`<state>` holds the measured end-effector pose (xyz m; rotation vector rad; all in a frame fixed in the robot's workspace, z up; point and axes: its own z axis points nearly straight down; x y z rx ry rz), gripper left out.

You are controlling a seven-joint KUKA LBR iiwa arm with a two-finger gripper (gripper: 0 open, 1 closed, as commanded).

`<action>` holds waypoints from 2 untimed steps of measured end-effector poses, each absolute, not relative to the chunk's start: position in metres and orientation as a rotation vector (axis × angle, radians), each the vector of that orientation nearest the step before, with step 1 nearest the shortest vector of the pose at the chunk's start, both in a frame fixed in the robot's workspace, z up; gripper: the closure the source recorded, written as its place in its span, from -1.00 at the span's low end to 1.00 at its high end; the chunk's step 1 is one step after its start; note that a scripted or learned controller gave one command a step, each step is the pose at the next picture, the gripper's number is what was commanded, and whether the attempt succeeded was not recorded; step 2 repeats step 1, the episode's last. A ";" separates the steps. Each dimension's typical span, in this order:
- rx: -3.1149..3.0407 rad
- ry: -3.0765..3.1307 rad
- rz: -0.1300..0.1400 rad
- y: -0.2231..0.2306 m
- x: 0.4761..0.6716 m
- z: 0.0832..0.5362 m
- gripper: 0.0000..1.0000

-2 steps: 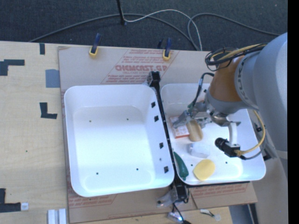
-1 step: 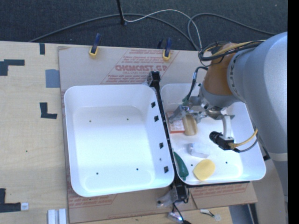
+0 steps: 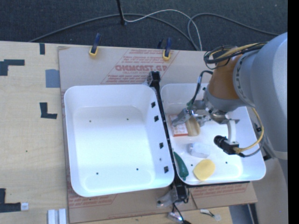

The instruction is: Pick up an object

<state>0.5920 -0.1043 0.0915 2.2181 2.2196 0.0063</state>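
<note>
My gripper reaches down into the right bin, over its left half. Directly under it lie a tan block and a flat red-and-white packet; whether the gripper touches either one cannot be made out. A small clear piece lies just in front of them. Near the bin's front wall sits a yellow rounded object, and a dark green object lies along the left wall beside it.
The left bin adjoins the right one, with a black clipped divider between them. The grey arm with its orange band covers the right bin's far right part. A black cable fitting hangs over the bin floor.
</note>
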 end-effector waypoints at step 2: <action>2.218 2.221 0.006 -0.109 0.593 0.091 -1.00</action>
